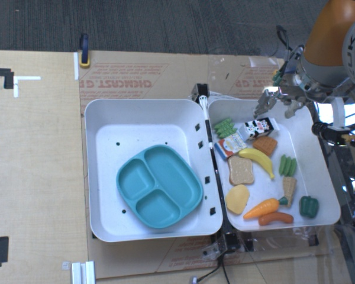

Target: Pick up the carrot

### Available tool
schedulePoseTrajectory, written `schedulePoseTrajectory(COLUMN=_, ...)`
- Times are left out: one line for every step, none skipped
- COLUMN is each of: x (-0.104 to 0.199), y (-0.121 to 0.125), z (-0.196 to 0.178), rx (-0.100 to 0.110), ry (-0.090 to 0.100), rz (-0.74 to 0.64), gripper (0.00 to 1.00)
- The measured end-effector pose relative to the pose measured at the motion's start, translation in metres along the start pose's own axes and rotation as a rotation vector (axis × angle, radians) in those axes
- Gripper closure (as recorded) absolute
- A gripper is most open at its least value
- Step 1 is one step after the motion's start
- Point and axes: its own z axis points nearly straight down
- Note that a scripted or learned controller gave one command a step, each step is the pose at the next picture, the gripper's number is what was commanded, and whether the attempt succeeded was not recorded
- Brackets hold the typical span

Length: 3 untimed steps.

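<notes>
One orange carrot [262, 208], tapered, green-tipped, lying flat

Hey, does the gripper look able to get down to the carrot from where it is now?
Probably yes. The carrot lies uncovered near the right bin's front, though a red sausage sits tight beside it.

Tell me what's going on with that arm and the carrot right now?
Gripper high over right bin's far end, nothing in it. Carrot at near end, untouched. Red sausage tight beside it, ice-cream cone close by.
</notes>
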Motion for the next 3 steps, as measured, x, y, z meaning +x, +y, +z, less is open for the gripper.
schedulePoseTrajectory(x=-0.022, y=-0.059, z=0.127, rx=-0.008, ry=-0.002, rz=-0.301, gripper=0.0)
schedulePoseTrajectory(x=-0.024, y=0.015, z=0.128, rx=-0.002, ry=-0.002, rz=-0.165, gripper=0.0)
schedulePoseTrajectory(x=-0.031, y=-0.045, z=0.13, rx=-0.003, ry=0.002, rz=-0.342, gripper=0.0)
